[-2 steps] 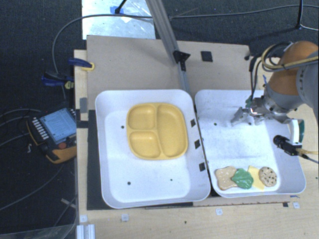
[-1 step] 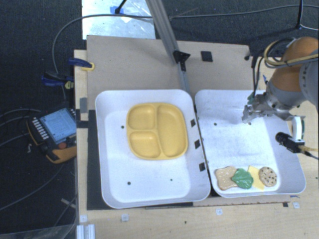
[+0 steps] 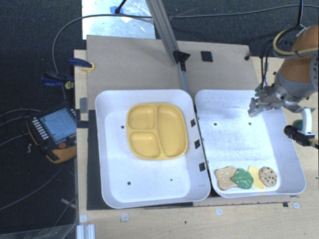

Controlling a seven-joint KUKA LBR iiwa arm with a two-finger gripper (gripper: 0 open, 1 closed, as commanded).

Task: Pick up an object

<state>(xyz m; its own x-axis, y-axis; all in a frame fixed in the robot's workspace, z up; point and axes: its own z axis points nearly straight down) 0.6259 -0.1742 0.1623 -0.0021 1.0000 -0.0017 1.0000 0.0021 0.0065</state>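
Note:
Several small food-shaped items lie along the near edge of the right bin [image 3: 234, 133]: a tan bone-shaped cracker [image 3: 225, 178], a green leafy piece [image 3: 242, 178], a yellow wedge [image 3: 256, 176] and a brown speckled cookie [image 3: 268, 176]. My gripper [image 3: 257, 106] hangs over the far right part of that bin, well away from the items and with nothing seen in it. A yellow three-compartment plate [image 3: 156, 131] rests in the left bin [image 3: 114, 173].
A slanted metal pole [image 3: 164, 24] runs from the top down to the gap between the bins. Clamps and cables lie off the bench at left, beside a blue-screened handheld unit [image 3: 54, 128]. The arm's orange band [image 3: 301, 54] stands at the right edge.

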